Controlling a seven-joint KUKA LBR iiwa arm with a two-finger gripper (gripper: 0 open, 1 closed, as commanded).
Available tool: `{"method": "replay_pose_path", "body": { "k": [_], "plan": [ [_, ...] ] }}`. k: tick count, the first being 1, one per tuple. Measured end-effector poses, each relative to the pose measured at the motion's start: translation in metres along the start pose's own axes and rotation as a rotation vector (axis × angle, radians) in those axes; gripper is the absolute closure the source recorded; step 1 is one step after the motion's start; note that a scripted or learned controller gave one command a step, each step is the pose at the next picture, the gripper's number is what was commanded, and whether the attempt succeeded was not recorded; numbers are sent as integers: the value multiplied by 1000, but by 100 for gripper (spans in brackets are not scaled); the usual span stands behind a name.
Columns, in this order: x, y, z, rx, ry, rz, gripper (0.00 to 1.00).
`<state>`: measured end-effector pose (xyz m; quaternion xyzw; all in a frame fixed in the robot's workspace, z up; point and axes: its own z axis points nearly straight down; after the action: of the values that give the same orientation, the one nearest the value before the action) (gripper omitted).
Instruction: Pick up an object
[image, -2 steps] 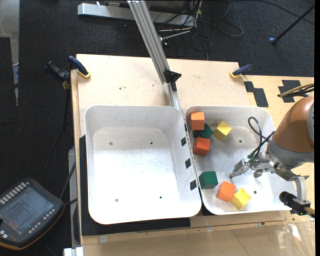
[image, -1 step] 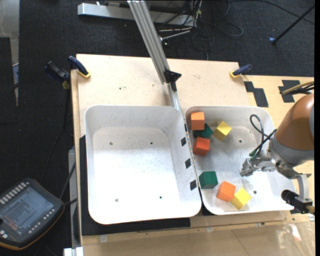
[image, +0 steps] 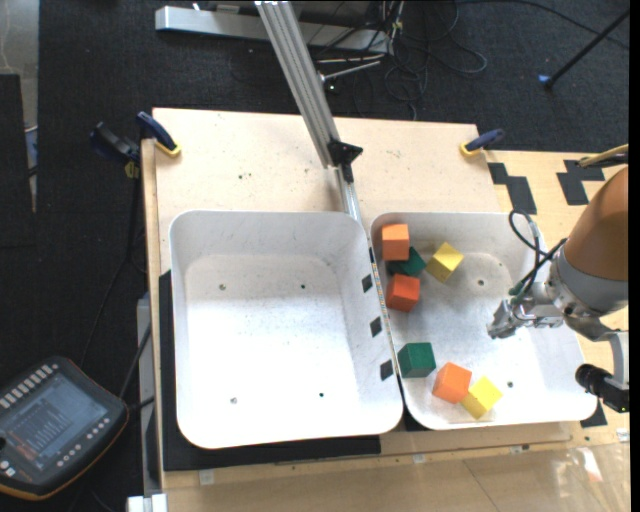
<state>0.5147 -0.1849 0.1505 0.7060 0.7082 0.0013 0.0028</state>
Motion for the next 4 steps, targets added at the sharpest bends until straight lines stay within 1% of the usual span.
{"method": "replay_pose_path", "body": {
  "k": [2,3,4],
  "plan": [
    [2,9,-86,-1,-1,0,100],
    [56,6,-75,6,4,-5,100],
    [112,7,-87,3,4,-6,100]
  ]
}}
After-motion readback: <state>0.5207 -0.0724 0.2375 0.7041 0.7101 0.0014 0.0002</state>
